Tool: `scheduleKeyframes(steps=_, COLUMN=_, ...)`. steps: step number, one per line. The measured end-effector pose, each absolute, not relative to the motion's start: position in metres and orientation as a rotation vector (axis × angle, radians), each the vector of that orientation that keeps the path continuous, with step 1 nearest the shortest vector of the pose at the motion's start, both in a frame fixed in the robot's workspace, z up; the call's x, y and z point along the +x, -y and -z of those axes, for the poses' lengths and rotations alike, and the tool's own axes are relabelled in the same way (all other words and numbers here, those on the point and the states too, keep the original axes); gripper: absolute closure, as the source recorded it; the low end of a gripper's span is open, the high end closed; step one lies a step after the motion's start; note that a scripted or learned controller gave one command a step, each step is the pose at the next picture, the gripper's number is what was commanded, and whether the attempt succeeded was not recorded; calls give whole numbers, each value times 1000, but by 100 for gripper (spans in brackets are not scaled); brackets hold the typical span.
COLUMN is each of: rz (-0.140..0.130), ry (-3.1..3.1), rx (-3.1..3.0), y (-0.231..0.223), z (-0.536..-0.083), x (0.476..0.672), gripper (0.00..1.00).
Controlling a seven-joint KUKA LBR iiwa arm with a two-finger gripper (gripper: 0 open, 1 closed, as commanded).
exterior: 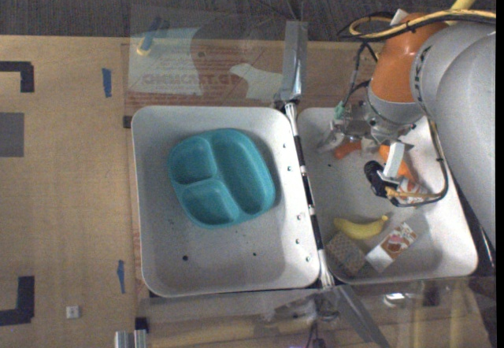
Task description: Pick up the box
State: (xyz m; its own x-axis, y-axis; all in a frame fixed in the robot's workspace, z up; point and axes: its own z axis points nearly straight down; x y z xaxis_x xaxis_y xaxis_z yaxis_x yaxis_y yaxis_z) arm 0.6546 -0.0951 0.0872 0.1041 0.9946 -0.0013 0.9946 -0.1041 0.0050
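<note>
Gripper (356, 136) state cannot be told (it hangs low in the right bin (457, 256)), and the box (396, 242) lies ungrasped well below it, beside the banana (361, 227).

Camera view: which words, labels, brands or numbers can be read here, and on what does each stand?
None can be read for certain.
Clear sheet behind the left bin: faint printed line, too blurred to read.
Box in the right bin: coloured print, too small to read.

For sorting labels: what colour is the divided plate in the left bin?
Teal, seen in the camera view: divided plate, left bin.
</note>
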Motion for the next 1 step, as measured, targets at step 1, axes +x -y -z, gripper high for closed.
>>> scheduleKeyframes(steps=1, rz=-4, ry=-2095, rx=2337, y=120, z=-88, x=615, gripper=0)
